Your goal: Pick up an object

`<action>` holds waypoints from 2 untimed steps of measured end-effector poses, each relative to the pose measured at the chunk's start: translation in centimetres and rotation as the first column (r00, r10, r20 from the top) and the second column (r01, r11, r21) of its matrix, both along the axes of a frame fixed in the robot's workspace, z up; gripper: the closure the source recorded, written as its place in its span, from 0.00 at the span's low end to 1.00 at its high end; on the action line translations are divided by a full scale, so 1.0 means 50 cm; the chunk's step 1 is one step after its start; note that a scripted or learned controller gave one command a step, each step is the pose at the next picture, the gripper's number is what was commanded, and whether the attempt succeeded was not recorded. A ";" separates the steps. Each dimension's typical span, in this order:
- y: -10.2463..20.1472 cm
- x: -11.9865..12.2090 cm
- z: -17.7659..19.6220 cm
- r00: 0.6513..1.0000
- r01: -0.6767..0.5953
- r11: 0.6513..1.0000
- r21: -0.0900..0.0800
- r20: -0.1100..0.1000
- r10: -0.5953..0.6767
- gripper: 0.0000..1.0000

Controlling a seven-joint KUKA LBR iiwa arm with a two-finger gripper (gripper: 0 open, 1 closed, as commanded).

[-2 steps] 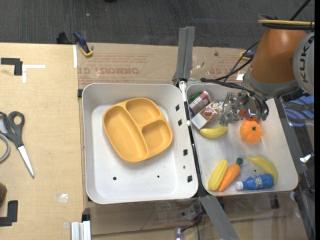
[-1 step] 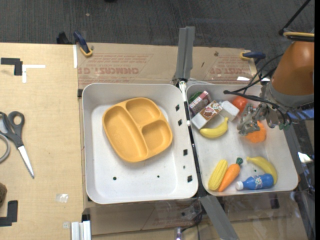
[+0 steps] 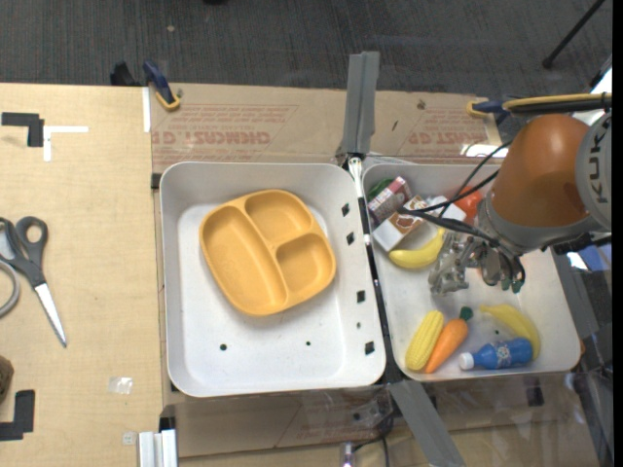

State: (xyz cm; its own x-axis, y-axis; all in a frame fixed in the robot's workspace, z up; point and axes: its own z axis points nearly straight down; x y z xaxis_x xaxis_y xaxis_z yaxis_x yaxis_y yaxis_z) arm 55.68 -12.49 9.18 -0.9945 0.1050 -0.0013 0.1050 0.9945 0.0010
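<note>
Yellow plastic banana (image 3: 417, 252) lies in your right white bin (image 3: 560, 290), just left of the metal two-finger gripper (image 3: 450, 275); you cannot tell the finger state. An orange divided plate (image 3: 268, 251) sits in the left bin (image 3: 185, 290).

- Orange divided plate (image 3: 269, 251) in left bin (image 3: 185, 290), well left of gripper.
- Scissors (image 3: 35, 266) on bench, far left of gripper.

The divided plate (image 3: 270, 251) looks like matt orange plastic; both white bins (image 3: 185, 290) have smooth, faintly glossy plastic walls. The bench (image 3: 78, 261) is pale, matt wood; the scissors (image 3: 37, 275) show bare metal blades; the tool (image 3: 458, 269) looks like dull grey metal.
</note>
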 end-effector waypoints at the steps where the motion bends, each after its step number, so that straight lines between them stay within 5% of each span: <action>1: 0.000 0.000 0.000 1.000 0.000 1.000 0.000 0.000 0.000 0.00; 2: 0.019 0.099 0.002 1.000 -0.011 1.000 -0.001 0.001 0.011 0.00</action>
State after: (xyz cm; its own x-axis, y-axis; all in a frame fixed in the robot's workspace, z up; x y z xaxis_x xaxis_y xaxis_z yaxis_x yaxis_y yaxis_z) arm 60.65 -11.52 9.25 -0.9956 0.0942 -0.0028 0.0942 0.9956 0.0004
